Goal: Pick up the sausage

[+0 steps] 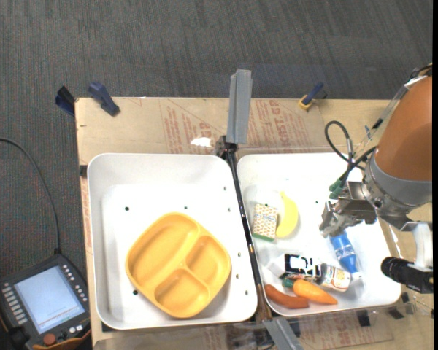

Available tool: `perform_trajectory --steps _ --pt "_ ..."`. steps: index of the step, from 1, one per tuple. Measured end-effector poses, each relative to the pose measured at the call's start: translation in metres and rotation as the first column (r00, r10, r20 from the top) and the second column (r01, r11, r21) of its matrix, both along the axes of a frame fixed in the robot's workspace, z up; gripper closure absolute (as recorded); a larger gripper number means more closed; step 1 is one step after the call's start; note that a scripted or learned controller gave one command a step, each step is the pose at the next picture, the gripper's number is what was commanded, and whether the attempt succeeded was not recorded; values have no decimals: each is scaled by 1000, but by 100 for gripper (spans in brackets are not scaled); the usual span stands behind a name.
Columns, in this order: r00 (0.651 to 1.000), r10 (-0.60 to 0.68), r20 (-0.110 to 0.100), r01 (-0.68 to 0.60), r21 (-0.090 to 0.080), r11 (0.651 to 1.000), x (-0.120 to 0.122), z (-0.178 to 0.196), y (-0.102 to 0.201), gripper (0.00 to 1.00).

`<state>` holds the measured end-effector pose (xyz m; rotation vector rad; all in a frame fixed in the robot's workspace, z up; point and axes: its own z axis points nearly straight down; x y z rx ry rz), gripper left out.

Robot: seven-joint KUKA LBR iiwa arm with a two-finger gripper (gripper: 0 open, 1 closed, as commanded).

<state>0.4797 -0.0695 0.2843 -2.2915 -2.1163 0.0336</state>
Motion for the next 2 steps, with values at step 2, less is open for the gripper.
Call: perform_trajectory --steps 2 --pt "1000 0 -17 0 0 1000 2 12 -2 100"
